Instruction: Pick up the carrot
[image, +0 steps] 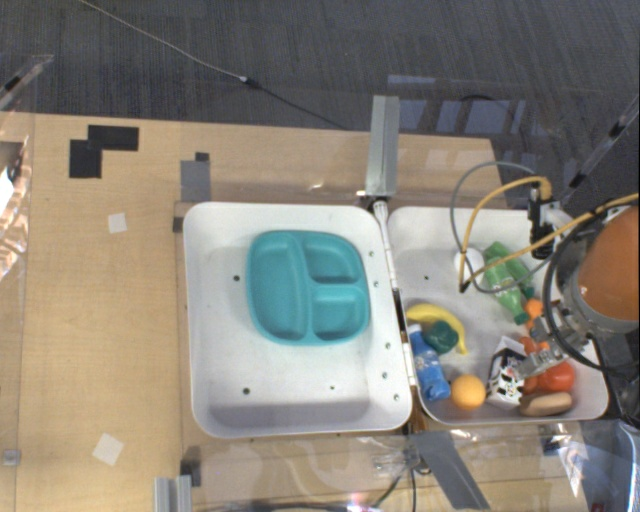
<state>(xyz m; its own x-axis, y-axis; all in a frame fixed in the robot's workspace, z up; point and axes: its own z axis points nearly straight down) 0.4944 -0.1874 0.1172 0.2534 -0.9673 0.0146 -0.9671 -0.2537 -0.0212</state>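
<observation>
Over in the right bin, the carrot (535, 309): a small orange bit is peeking out near the bin's right side. I am guessing this is the carrot, as most of it is hiding under the arm.
Gripper (543, 342): it is hanging just over the carrot, and I cannot tell if it is wide or narrow. Nothing is showing in its hold.
Green toy (503, 268): it is lying right beside the carrot, maybe touching it. The gripper might be grabbing the green toy by mistake, or pushing the carrot under it.
Red tomato (556, 376): it is sitting just in front of the gripper. Coming down a bit off, the hand could be bumping it and closing on the wrong thing.
Black-and-white thing (509, 380) and brown roll (546, 403): they are crowding the same corner, so a knock could be sending things rolling.
Orange ball (467, 391): it is the same colour as the carrot, so it could be fooling the program.
Yellow cable (500, 195): it is looping over the right bin (430, 240) and could be catching on the arm.
Banana (432, 316) and teal plate (305, 287): they are lying well apart from the carrot, out of trouble.
</observation>
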